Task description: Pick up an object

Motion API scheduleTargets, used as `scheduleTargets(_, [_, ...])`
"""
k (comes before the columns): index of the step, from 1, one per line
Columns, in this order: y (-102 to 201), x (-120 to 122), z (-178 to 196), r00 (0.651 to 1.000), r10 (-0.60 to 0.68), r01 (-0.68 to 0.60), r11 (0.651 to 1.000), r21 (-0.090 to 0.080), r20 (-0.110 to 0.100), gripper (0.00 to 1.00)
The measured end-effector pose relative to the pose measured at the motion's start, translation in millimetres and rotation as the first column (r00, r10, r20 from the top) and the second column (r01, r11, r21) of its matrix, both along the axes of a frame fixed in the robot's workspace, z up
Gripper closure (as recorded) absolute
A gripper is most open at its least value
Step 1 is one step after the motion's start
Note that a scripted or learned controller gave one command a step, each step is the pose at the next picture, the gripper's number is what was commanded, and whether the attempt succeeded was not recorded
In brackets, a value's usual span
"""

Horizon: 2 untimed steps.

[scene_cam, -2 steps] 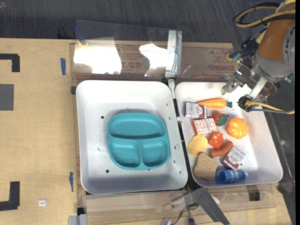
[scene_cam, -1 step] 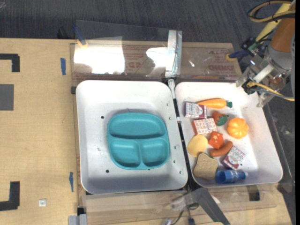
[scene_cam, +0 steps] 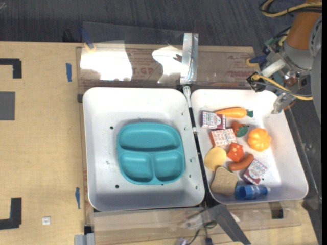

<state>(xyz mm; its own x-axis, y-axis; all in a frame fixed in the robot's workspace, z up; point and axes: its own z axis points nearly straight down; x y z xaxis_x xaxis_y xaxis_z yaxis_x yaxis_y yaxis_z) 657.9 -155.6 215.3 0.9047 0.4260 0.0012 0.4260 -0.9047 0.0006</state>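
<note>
Toy food fills the right bin (scene_cam: 291,137): carrot (scene_cam: 231,112), orange pumpkin (scene_cam: 259,139), tomato (scene_cam: 235,151), sausage (scene_cam: 240,162), bread slice (scene_cam: 224,181), blue bottle (scene_cam: 250,191). The gripper (scene_cam: 282,102) hovers at the bin's upper right corner, holding nothing; its opening is unclear. A teal divided tray (scene_cam: 150,153) sits in the left bin (scene_cam: 97,137).

Place: robot lab — test bench
Evidence: wooden bench (scene_cam: 36,137) with black tape marks left of the white bins (scene_cam: 97,188); yellow cables (scene_cam: 286,1) behind them — toy food inside.

Glossy teal plastic tray (scene_cam: 150,153)
</note>
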Motion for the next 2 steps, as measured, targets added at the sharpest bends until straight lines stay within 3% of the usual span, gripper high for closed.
scheduleTargets(1, [30.2,-11.5,-45.8,0.978,0.207,-0.207,0.978,0.003,-0.006,0.0])
scheduleTargets(2, [30.1,-11.1,-44.8,0.978,0.207,-0.207,0.978,0.003,-0.004,0.0])
